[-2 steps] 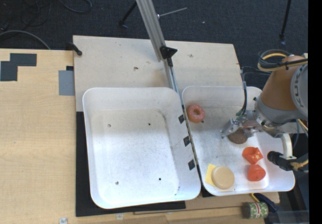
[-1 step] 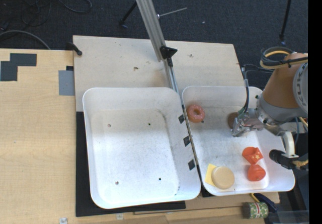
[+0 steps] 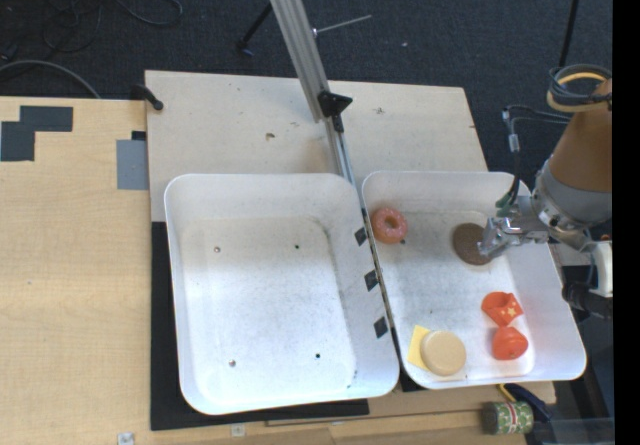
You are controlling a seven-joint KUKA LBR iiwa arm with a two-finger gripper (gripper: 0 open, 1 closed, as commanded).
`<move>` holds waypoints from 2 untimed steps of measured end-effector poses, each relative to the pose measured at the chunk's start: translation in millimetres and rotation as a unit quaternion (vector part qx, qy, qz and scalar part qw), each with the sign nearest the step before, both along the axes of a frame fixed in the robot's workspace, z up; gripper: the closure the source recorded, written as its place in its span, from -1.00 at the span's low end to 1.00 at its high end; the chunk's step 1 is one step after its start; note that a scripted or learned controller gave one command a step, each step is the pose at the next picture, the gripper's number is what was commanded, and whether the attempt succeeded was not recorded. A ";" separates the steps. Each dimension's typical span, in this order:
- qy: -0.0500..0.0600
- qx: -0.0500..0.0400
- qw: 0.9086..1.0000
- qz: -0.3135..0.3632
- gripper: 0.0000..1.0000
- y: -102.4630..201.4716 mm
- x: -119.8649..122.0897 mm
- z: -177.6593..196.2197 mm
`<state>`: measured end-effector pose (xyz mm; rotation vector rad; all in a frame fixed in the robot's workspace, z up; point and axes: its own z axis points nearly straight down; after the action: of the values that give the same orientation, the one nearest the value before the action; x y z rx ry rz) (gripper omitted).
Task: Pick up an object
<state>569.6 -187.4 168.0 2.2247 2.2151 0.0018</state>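
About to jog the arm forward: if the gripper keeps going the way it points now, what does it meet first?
Most likely the round brown disc in the right white bin: the gripper points left across the bin and sits right at the disc's edge. Height above it is unclear from this slanted view.
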 end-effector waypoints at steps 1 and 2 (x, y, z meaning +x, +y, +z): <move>0.000 0.000 1.000 -0.001 1.00 -4.5 -6.2 45.6; 0.000 0.000 1.000 0.003 1.00 -5.3 -5.6 78.5</move>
<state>564.0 -192.7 246.5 2.2191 2.2210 0.0017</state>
